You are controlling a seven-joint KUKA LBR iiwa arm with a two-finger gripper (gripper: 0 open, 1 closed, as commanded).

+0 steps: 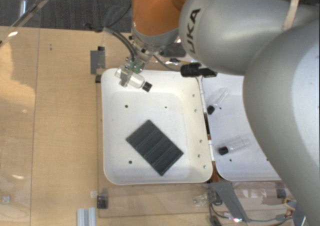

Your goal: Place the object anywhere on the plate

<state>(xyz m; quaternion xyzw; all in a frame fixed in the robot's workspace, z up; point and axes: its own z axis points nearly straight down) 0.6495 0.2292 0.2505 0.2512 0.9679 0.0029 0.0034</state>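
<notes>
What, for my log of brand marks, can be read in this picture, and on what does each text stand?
"UKA": large dark letters running sideways on the grey arm, below the orange band; any letter before them is out of sight.
No other writing can be read: the dark plate, the left bin and the right bin carry no legible marks.

One fixed camera overhead (slightly slanted) looks down on both bins (120, 120).
</notes>
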